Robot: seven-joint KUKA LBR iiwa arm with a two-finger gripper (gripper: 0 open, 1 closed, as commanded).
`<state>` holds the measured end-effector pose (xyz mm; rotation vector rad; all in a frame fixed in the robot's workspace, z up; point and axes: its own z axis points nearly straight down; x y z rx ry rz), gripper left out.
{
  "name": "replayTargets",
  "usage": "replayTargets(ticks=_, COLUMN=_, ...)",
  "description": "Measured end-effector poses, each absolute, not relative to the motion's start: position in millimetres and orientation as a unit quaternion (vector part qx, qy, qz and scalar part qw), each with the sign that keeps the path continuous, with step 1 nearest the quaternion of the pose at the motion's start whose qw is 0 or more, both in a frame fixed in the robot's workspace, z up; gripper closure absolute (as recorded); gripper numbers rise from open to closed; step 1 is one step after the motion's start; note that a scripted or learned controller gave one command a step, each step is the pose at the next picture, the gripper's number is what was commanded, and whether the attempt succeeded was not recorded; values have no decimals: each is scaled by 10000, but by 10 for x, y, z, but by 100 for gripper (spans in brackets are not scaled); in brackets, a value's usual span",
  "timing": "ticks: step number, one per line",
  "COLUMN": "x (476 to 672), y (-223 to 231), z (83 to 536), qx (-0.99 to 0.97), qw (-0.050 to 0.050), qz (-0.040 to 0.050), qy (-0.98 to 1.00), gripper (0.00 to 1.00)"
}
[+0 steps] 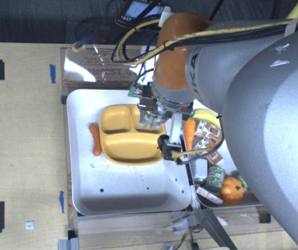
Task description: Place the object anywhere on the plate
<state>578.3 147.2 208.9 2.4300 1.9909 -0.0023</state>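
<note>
A yellow divided plate lies in the left white bin, towards its back right. My gripper hangs over the plate's right rear compartment, close to the divider. Whether anything is held there is hidden by the wrist. A small orange-red sausage-shaped object lies on the bin floor just left of the plate, touching or nearly touching its rim.
The right bin holds a carrot, a yellow banana, a printed snack packet, a green can and an orange round fruit. The arm's big grey body covers most of that bin. Dark specks dot the left bin's floor.
</note>
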Motion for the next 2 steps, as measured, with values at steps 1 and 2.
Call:
replayTargets(ticks=1, x=5269, y=1043, z=1647, qx=7556, qw=-9, qz=-12, qy=6550, gripper=100)
replayTargets(ticks=2, x=5641, y=1144, z=1765, qx=7298, qw=1, qz=0, qy=6837, gripper=100)
